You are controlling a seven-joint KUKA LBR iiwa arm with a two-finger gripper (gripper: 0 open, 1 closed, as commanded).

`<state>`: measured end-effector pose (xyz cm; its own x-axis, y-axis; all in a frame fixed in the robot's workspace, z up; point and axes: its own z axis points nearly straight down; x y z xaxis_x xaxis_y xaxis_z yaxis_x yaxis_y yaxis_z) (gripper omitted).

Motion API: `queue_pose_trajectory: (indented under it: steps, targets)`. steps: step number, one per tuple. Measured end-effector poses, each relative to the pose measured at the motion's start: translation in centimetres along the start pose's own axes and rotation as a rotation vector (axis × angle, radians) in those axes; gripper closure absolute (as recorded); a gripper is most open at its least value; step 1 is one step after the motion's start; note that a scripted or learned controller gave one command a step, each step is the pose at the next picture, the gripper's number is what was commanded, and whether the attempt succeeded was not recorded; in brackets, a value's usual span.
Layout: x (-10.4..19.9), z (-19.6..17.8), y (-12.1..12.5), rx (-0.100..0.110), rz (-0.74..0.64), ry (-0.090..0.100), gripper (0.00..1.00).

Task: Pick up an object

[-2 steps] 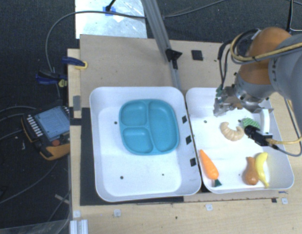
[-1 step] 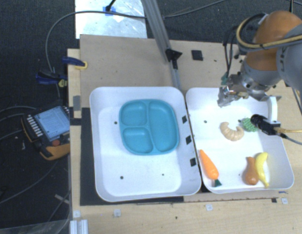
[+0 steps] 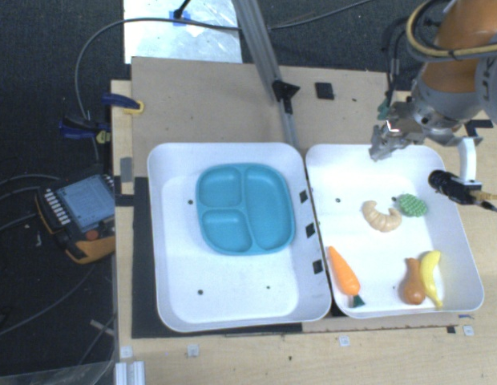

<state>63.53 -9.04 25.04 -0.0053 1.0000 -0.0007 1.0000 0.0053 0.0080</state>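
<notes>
The right bin (image 3: 337, 175) holds a beige croissant (image 3: 381, 216), a green leafy piece (image 3: 411, 205), an orange carrot (image 3: 343, 272), a brown drumstick (image 3: 413, 282) and a yellow banana (image 3: 431, 276). My gripper (image 3: 385, 147) hangs over the bin's far edge, up and left of the croissant, well apart from every item. Nothing shows between its fingers.
The left bin (image 3: 172, 215) carries a blue divided plate (image 3: 244, 208). A grey pole (image 3: 260, 46) slants across the bench behind the bins. A black fitting (image 3: 450, 184) sits at the right bin's right rim. Clamps and a handheld device (image 3: 80, 215) lie off the bench on the left.
</notes>
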Motion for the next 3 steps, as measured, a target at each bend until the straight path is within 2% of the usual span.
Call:
queue_pose_trajectory:
  steps: [1,2,3]
  targets:
    - [5.2,1.6,-0.9,0.007,-0.004,0.002,1.00]
    - [10.1,1.6,-2.6,0.008,-0.005,0.002,1.00]
    - [16.0,1.1,-3.4,0.007,-0.006,0.003,1.00]
